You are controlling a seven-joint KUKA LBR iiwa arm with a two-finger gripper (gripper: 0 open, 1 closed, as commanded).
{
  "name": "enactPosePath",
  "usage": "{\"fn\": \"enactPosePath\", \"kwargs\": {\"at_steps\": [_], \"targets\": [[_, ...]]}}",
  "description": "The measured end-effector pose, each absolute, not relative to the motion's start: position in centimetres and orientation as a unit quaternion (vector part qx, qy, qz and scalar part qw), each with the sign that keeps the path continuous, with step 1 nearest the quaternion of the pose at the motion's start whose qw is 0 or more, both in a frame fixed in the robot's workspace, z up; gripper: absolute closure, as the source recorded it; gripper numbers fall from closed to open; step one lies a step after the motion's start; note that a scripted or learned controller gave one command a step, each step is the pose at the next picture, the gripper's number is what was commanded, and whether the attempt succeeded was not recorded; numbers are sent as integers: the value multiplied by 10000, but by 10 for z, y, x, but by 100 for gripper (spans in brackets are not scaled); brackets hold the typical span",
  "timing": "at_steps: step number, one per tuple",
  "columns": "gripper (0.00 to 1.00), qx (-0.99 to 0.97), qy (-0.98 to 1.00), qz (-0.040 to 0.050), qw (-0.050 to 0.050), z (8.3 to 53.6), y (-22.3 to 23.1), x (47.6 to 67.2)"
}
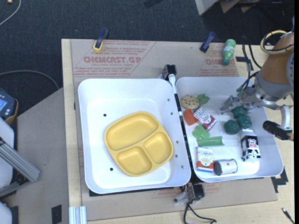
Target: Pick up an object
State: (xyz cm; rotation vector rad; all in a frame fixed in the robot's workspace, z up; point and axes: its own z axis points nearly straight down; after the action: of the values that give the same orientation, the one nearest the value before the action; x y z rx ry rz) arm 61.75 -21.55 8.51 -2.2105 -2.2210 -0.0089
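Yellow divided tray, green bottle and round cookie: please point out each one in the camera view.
Yellow divided tray [138, 143]: camera view, on the ridge where its compartments meet.
Green bottle [228, 52]: camera view, on the middle of its body, outside the bins.
Round cookie [189, 101]: camera view, on the centre of its top face.

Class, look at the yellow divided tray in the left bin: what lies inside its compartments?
The yellow divided tray in the left bin shows three compartments with bare yellow plastic, nothing lying in them. The bin floor beneath the tray is covered, so it cannot be seen.
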Motion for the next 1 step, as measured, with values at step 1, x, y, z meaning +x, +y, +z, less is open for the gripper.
{"fn": "enactPosePath", "kwargs": {"at_steps": [1], "targets": [[100, -7061, -7081, -4, -2, 96, -220, 617]]}}
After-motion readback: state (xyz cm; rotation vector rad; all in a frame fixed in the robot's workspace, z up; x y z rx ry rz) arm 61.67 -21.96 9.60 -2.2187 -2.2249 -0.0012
